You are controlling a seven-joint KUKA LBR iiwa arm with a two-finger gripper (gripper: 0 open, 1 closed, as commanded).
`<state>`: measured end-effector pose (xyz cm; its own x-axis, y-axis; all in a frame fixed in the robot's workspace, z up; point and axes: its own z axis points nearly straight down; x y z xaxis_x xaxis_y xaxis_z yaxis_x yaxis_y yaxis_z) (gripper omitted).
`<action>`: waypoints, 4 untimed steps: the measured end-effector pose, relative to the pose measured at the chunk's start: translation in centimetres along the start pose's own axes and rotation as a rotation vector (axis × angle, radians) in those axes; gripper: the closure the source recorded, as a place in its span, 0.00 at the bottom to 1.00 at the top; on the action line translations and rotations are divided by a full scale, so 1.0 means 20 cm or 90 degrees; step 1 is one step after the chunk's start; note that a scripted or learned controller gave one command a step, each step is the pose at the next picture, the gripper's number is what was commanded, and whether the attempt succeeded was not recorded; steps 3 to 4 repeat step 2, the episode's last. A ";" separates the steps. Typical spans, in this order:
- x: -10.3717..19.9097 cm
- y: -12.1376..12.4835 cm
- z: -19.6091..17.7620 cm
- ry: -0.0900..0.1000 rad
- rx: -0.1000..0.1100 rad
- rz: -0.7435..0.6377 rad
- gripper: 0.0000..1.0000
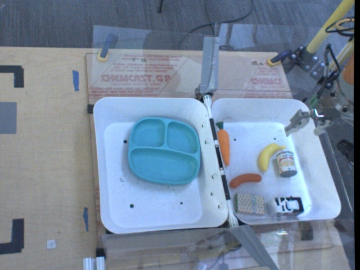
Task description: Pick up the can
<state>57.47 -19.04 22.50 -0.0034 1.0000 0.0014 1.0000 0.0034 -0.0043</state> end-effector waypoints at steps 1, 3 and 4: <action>-0.03 -0.12 0.66 -0.001 -0.003 -0.027 0.00; -0.04 -0.12 0.63 -0.001 -0.002 -0.022 1.00; -0.04 -0.12 0.63 -0.001 -0.002 -0.022 1.00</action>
